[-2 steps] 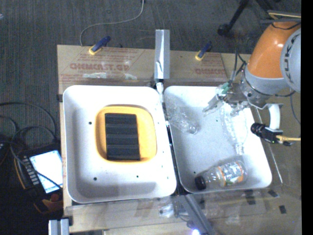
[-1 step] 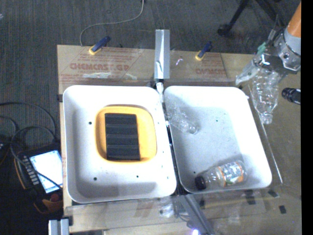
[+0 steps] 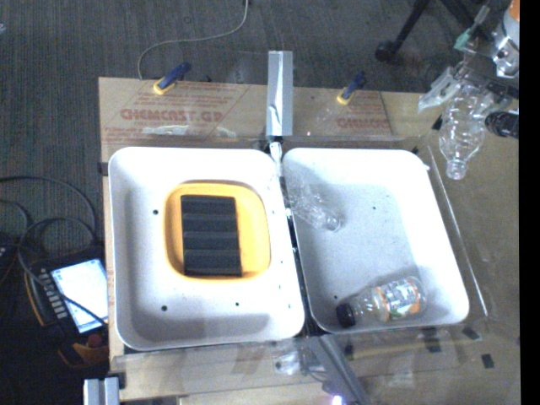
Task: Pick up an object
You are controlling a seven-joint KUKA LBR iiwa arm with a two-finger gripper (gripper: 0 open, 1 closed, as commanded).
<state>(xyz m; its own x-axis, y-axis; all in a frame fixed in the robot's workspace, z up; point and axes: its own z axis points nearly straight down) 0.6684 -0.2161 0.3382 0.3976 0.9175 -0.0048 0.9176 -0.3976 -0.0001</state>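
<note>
The arm (image 3: 506,24) hangs raised at the view's upper right corner.

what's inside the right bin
The right bin holds a bottle with a dark cap lying near its front edge, and a crumpled clear plastic piece near its left wall. Anything beneath them is hidden.

Red print on clear sheet (image 3: 181,108) along bench's back edge, left of centre post: reads approx. "CHEMCAST GP", letters mirrored/faint. More red print on sheet right of post (image 3: 363,122), too blurred to read. Bottle label (image 3: 395,298), right bin front edge: orange, illegible.
</note>
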